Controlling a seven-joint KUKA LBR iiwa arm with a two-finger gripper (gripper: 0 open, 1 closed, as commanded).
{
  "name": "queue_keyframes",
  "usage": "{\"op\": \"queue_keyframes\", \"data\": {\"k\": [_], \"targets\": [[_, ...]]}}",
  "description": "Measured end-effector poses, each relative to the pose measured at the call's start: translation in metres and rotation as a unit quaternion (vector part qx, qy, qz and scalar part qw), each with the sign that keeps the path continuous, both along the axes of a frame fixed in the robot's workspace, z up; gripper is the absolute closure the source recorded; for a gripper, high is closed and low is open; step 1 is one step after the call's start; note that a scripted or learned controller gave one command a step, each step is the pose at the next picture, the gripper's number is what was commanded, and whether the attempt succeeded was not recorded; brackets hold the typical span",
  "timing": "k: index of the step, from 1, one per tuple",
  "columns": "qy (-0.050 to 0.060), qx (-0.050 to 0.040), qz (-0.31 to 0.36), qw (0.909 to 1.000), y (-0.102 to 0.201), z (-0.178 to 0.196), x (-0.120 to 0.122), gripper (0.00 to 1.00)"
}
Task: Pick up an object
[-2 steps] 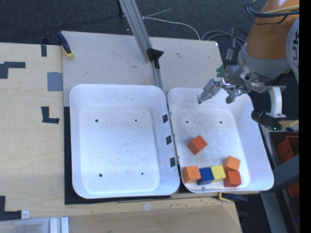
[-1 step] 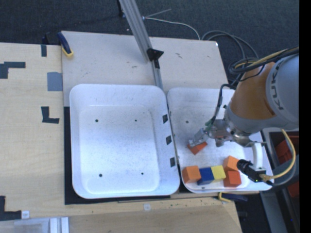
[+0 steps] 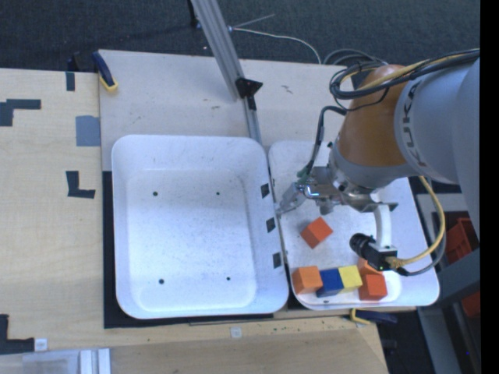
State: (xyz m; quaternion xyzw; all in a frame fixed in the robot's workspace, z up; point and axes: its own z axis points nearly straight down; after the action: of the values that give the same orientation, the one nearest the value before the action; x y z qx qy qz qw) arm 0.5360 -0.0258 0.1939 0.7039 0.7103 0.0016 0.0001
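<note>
From my seat I see the arm (image 3: 405, 123) reaching in from the right and hanging over the right bin (image 3: 417, 291), its grey body and orange band covering most of that bin's upper half. The gripper (image 3: 312, 193) sits low near the bin's left wall, just beside the divider between the two bins, and its metal parts blur into the white plastic behind them; I cannot tell whether it is released or clenched, and I see nothing caught in it. The nearest block is an orange cube (image 3: 316, 232), lying loose on the bin floor just below and to the right of the gripper, tilted on the diagonal and apart from the tool. Along the bin's near edge runs a row of blocks touching one another: an orange block (image 3: 307, 278) at the left, a blue block (image 3: 330, 281) next, a yellow block (image 3: 350, 276) after that, and a red-orange block (image 3: 374, 286) at the right end. A black cable (image 3: 373, 249) with a round fitting droops from the wrist just above that row's right end. The left bin (image 3: 129, 209) lies beside it, its floor speckled with dark flecks. A slanted metal pole (image 3: 221, 41) rises from the bench behind the bins.
</note>
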Motion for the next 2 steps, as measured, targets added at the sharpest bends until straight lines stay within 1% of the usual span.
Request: {"op": "queue_keyframes", "data": {"k": [1, 2], "targets": [[0.000, -0.0026, -0.005, 1.0000, -0.060, -0.002, 0.046, 0.00], [0.004, -0.0014, -0.005, 1.0000, -0.082, -0.105, 0.022, 0.00]]}}
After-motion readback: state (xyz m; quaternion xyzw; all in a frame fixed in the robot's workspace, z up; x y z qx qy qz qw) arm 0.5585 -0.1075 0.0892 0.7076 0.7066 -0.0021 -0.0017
